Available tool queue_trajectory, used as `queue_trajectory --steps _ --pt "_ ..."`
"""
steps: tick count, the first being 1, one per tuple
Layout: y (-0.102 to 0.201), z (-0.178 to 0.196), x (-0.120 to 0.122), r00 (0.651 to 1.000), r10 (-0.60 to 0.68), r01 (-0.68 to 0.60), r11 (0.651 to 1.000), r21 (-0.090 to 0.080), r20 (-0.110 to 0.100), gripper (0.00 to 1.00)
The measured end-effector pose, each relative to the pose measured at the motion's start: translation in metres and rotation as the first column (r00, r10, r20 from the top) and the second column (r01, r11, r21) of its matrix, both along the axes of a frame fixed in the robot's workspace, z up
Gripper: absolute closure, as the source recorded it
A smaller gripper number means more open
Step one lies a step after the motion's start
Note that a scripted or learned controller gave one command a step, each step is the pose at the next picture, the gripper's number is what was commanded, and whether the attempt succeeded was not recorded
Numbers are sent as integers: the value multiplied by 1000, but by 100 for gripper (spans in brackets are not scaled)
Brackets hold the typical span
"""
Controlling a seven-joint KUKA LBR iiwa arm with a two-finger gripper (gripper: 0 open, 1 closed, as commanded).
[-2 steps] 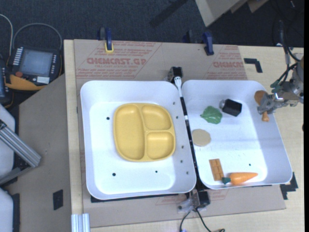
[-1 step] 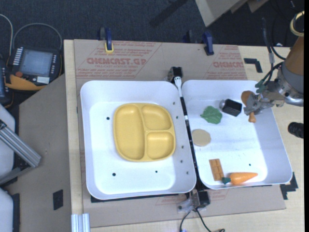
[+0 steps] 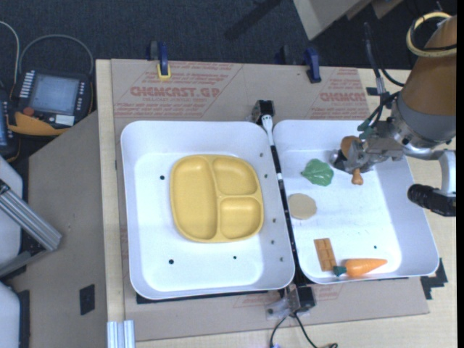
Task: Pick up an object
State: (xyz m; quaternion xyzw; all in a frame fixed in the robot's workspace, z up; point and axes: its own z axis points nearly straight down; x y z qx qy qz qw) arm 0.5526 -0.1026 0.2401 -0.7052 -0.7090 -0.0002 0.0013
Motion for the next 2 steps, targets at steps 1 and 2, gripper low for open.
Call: queue_trajectory --steps 1,2 --pt "55 -11 -13 1000 0 0 1000 1 -3 100" --pt "109 -3 -14 1000 1 -1 1000 0 3 100"
